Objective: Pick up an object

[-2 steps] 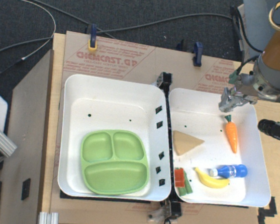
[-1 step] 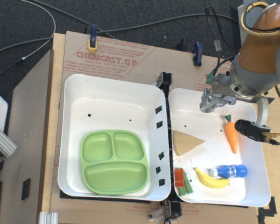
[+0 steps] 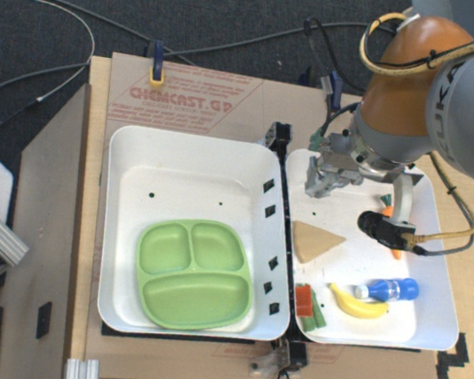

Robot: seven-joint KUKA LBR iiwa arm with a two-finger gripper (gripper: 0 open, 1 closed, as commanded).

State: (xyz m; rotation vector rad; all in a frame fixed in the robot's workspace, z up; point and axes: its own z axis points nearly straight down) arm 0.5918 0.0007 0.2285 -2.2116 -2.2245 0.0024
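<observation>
The gripper (image 3: 322,184) hangs over the far end of the right bin (image 3: 435,324); whether it is open cannot be told, and nothing shows in its grasp. A banana (image 3: 357,303) lies near the bin's front beside a blue bottle (image 3: 388,290). The cardboard (image 3: 192,97) reads "CHEMCAST GP".

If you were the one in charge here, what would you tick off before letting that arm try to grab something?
1. End effector over the right bin, where the objects lie: ok.
2. Nothing already between its fingers: ok, none visible.
3. Fingers open wide enough: cannot tell.
4. Directly above a target: not ok; the tan wedge lies nearer the camera, banana and blue bottle nearer still.
5. Banana and bottle separated: not ok, they touch.
6. Green divided tray in the left bin out of the way: ok.
</observation>
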